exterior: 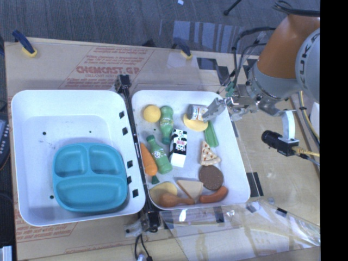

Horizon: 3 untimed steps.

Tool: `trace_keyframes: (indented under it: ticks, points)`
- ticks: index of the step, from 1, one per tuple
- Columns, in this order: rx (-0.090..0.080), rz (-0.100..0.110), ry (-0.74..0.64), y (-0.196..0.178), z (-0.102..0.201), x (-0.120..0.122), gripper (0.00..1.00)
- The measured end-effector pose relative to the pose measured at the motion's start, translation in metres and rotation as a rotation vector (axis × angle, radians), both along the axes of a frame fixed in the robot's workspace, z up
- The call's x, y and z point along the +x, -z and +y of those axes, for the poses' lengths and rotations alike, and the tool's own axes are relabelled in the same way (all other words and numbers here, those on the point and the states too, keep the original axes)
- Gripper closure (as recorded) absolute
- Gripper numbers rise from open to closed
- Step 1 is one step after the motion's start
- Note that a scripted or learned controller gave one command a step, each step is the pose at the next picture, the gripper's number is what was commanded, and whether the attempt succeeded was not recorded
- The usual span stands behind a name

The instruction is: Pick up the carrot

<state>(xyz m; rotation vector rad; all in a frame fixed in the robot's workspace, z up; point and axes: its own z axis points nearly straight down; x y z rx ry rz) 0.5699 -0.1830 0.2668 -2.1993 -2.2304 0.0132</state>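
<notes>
Carrot (148, 159) among toy foods in right bin (235, 145)

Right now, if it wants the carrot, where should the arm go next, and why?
Probably across the bin toward the view's left and down. The gripper hangs at the upper right rim of the right bin, beside a silver can, while the carrot lies along the bin's left wall, next to a green bottle.
</notes>
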Motion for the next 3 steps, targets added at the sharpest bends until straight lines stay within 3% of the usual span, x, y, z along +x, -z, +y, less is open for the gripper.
trace_keyframes:
  ticks: [1, 2, 3]
  points:
    - [-0.002, -0.026, -0.027, 0.150, 0.020, -0.014, 0.00]
    - [-0.002, -0.011, 0.023, 0.056, 0.029, 0.046, 0.00]
    - [0.004, 0.002, -0.112, 0.179, 0.093, 0.085, 0.00]
